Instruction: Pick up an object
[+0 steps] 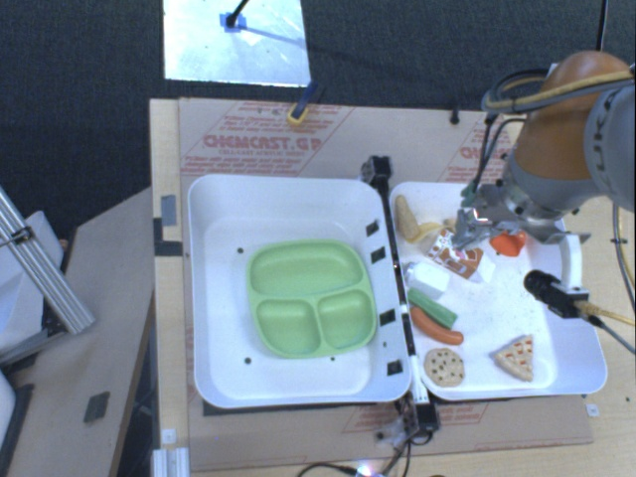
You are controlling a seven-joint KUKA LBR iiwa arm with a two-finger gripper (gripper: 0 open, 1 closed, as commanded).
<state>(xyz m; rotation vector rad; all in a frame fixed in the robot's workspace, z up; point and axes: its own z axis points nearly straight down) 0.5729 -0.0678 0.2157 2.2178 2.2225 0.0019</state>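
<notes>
Left bin (214,296): green divided tray (308,296). Right bin (576,366): banana (405,217), red-white packet (459,259), red piece (509,243), green stick (432,307), sausage (437,329), cookie (444,367), pizza slice (517,356). Claw (469,223) over the packet, possibly touching; grip state cannot be told.

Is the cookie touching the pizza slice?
Apart. The camera view shows bare white bin floor between the cookie and the pizza slice.
</notes>
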